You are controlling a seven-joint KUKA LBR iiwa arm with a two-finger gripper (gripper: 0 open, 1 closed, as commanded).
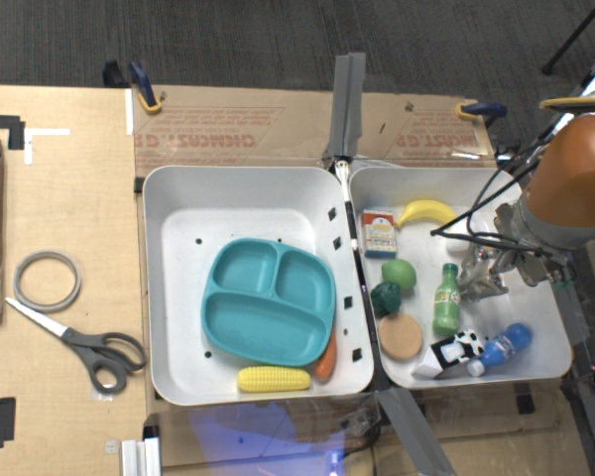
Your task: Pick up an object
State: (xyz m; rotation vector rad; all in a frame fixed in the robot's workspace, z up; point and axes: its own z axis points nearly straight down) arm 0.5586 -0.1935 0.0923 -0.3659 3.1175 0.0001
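Observation:
My gripper (481, 278) hangs low over the right bin (521, 310), just right of an upright green bottle (446, 298). Nothing shows in its grasp. The same bin holds a banana (426, 212), a small red and white box (379, 234), a light green round fruit (399, 274), a dark green lump (386, 297), a tan disc (401, 337), a black and white item (458, 350) and a blue bottle (504, 346) lying on its side.
The left bin (178, 216) holds a teal divided plate (268, 300), a corn cob (273, 378) and an orange carrot-like piece (325, 360). Scissors (79, 340) and a tape ring (47, 279) lie on the bench at left. Black cables (486, 206) cross above the right bin.

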